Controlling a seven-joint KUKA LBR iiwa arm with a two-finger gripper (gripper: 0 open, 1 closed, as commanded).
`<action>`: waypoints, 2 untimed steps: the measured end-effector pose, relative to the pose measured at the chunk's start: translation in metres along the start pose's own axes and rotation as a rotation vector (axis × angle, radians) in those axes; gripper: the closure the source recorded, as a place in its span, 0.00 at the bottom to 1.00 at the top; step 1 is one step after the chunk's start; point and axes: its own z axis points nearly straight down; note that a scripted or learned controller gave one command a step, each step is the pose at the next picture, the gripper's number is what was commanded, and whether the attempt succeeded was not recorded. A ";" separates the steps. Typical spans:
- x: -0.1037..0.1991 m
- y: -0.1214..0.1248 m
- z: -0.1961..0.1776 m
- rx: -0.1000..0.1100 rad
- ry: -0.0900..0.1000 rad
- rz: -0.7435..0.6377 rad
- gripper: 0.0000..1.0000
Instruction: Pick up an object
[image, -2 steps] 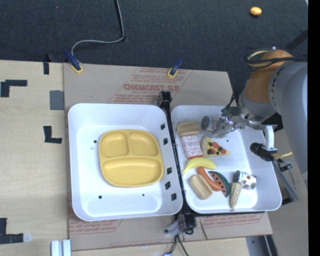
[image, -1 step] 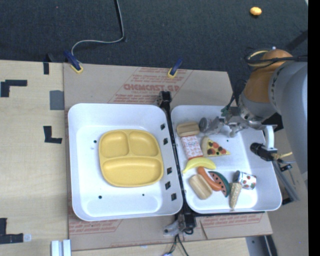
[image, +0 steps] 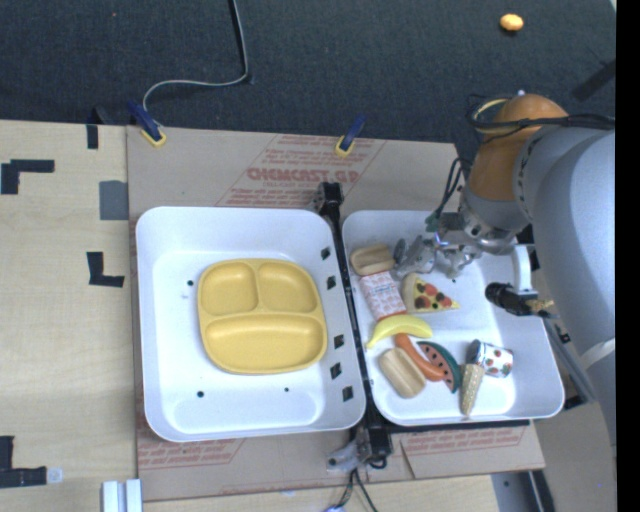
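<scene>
The right bin (image: 520, 395) holds several toy foods: a tan bread piece (image: 371, 259), a pink wafer pack (image: 381, 293), a pizza slice (image: 431, 296), a banana (image: 399, 328), a hot dog (image: 400, 372), a watermelon slice (image: 441, 361), an ice cream cone (image: 469, 388) and a small white cup (image: 493, 359). My gripper (image: 432, 252) hangs low over the back of this bin, just right of the bread piece and just above the pizza slice. Nothing is visibly lifted by it.
The left bin (image: 170, 400) carries a yellow divided plate (image: 263, 313). The bins meet at a black-clipped wall (image: 340, 300). The grey arm (image: 570, 220) covers the right bin's back right corner. Cardboard (image: 250, 170) lies under both bins.
</scene>
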 end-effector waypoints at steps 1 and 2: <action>0.000 -0.001 -0.008 0.003 -0.001 0.003 1.00; 0.000 -0.001 -0.009 0.001 -0.002 0.003 0.00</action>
